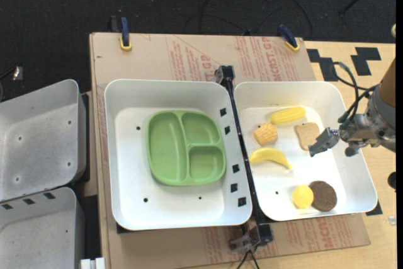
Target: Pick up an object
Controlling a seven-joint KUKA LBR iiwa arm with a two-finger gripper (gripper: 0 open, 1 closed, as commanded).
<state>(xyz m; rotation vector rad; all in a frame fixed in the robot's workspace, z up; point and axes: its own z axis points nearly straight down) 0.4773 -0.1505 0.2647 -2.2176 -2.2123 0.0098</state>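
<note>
1. Six toy foods lie in the right bin (352, 135), smooth, matte plastic.
2. Curved banana (271, 157), at centre, long axis running 10 to 4 o'clock.
3. Hand (322, 142) hovers at 3 o'clock of the tan bread slice (306, 134); grip unreadable.

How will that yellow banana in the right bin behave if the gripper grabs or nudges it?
The banana looks like moulded toy food, so probably stiff and light. Its glossy, curved skin may slip between narrow fingers. Lying flat on the right bin, it would likely spin or slide rather than roll.
</note>
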